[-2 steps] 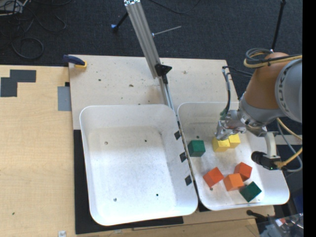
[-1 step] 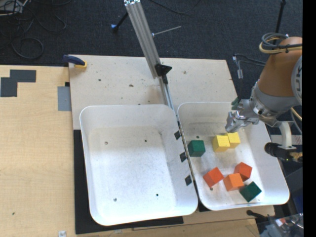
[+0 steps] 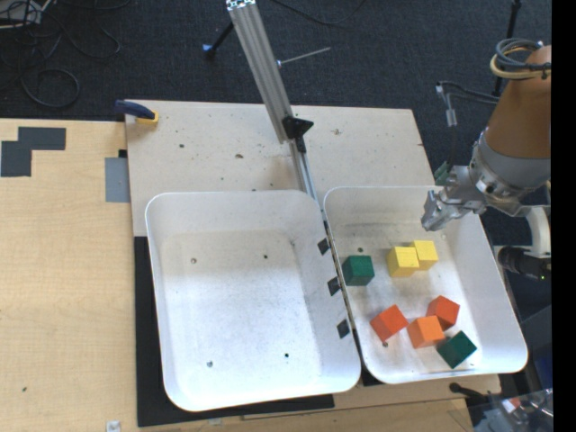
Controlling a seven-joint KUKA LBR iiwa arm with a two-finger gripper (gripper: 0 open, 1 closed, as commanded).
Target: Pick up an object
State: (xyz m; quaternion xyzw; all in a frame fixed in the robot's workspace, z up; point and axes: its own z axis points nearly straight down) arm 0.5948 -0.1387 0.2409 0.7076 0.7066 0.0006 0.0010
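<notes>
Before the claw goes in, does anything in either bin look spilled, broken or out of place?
Nothing stands out. The blocks lie loose in the right bin: two yellow blocks touching, an orange cluster beside a green one. The claw hovers above the bin's far edge.

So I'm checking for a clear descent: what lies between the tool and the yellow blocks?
In the camera view, only bare white bin floor separates the tool from the two touching yellow blocks; nothing lies in that stretch.

No readable text, label or number anywhere.
</notes>
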